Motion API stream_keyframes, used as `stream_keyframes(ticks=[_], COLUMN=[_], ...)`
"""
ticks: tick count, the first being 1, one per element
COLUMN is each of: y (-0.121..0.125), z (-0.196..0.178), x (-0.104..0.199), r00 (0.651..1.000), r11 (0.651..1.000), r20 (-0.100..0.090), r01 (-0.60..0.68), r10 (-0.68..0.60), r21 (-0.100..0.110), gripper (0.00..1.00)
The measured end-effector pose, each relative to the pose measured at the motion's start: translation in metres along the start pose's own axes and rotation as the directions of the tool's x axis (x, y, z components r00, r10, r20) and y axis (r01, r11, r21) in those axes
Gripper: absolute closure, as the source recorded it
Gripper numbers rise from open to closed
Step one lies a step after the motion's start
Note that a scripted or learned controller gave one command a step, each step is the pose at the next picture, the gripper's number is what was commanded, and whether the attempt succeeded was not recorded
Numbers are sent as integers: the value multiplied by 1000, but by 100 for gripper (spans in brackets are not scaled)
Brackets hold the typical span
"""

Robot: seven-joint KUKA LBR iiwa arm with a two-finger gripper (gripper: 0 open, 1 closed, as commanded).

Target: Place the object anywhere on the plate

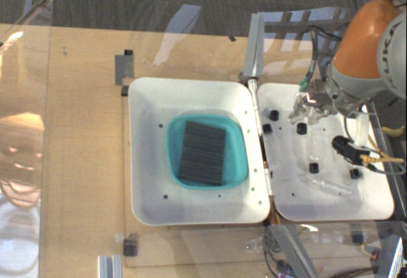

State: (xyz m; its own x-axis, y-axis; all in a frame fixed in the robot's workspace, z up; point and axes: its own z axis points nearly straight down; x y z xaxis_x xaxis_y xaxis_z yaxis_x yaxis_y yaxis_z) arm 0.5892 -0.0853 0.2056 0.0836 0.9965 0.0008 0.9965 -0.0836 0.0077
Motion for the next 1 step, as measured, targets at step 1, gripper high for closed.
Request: stream_keyframes(ticks=[1], y=[14], z=[21], x=[72], r00=[960], r11=[960], r20=[-1], r01=[279], r10=[-279], r21=[3], gripper=[100])
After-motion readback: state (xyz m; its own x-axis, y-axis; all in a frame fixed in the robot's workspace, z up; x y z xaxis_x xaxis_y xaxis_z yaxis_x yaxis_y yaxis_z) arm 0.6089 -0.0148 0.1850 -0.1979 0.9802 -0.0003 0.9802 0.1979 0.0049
